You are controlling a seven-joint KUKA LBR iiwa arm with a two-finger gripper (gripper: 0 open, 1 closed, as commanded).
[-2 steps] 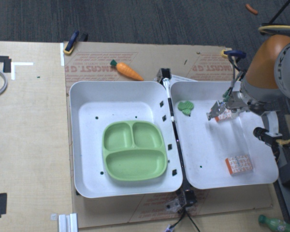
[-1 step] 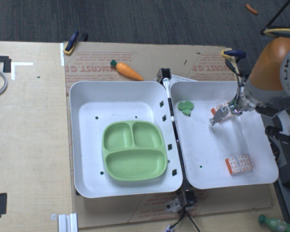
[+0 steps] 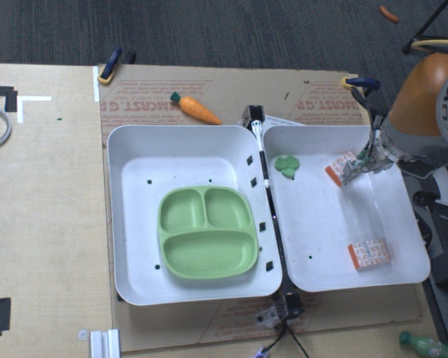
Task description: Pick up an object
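In the right bin [image 3: 325, 267] my gripper [image 3: 353, 171] is low near the far right corner, right up against a small red and white packet [image 3: 338, 167]. The packet lies at the gripper's left side, and part of it is hidden behind the gripper. A second red and white packet [image 3: 369, 253] lies flat near the bin's front right. A small green leafy piece [image 3: 287, 165] rests toward the bin's far left. The arm's orange band [image 3: 427, 88] rises above the gripper at the right.
The left bin [image 3: 127, 200] holds a green divided plate [image 3: 207, 231]. A toy carrot [image 3: 196, 108] lies on the cardboard behind the bins. Blue clamps [image 3: 110, 64] [image 3: 362, 84] grip the cardboard's far edge. A green bottle [image 3: 425, 343] lies at the front right.
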